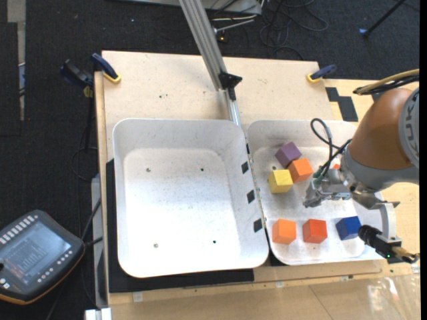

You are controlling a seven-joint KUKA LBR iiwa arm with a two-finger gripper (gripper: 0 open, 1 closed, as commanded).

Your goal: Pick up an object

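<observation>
End effector (319, 193): mine, above red cube (315, 231); grip state I cannot tell.
Advice: I descend straight, clear of neighbouring blue cube (347, 227).

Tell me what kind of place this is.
Most likely a robotics lab bench set up for grasping trials. Two white bins sit clamped on a board, coloured blocks lie in the right one under the arm's gripper, and a teach pendant and loose cables lie on the floor.
</observation>
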